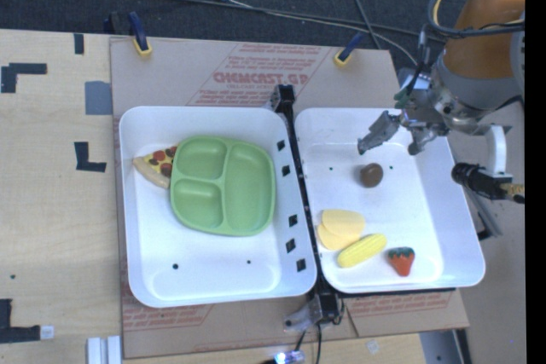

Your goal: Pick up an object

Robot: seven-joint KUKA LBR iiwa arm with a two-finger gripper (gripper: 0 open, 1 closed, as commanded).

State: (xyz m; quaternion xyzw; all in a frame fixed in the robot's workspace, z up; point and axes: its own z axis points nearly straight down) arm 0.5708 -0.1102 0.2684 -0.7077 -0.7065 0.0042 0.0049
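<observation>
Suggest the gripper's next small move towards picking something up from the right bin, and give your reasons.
Probably a short drop toward the brown round object. The gripper is open above the right bin, and that object lies just below it, apart from the yellow pieces and strawberry, so it looks the nearest and least crowded target.

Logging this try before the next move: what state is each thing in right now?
tool: open, above the right bin, holding nothing
brown ball: loose in the right bin
corn cob: lying against the yellow slice
strawberry: lying apart
green plate: flat in the left bin, overlapping the pizza slice
</observation>
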